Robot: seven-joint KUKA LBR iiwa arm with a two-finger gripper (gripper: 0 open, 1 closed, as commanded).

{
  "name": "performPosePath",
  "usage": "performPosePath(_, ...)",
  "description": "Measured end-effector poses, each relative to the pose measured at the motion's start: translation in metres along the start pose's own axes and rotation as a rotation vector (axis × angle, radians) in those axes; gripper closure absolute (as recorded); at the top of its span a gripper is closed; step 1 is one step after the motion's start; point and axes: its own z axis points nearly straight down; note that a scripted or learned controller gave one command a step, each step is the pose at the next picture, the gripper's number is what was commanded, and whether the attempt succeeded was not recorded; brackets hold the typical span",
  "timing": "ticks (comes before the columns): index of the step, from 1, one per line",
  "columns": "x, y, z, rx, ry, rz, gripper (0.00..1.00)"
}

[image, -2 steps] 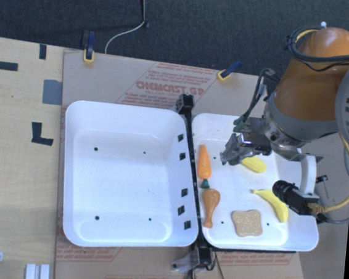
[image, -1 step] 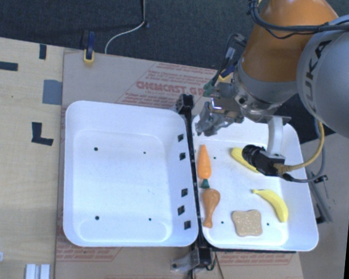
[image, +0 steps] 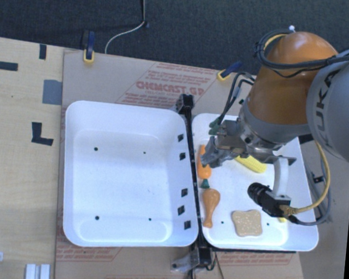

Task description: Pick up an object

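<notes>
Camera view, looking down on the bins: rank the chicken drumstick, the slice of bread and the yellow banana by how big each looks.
1. Chicken drumstick, longest of the three.
2. Slice of bread, shorter but broader; close to the drumstick in area, so that order is unsure.
3. Yellow banana, smallest as seen, but the arm hides part of it.

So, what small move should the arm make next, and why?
Probably a short descent, straight down onto the orange toy. The gripper hangs in the right bin, close over that toy by the bin's left wall, and nothing shows between its fingers. The drumstick and bread slice lie farther toward the front.
</notes>
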Motion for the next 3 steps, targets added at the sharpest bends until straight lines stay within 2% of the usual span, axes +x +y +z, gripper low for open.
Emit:
performPosePath(1,-0.051,0.05,0.003,-0.007,-0.002,0.002,1.0)
performPosePath(2,-0.034,-0.031,0.033,0.003,0.002,-0.001,1.0)
performPosePath(3,0.002,0.037,0.038,-0.007,0.001,-0.006,1.0)
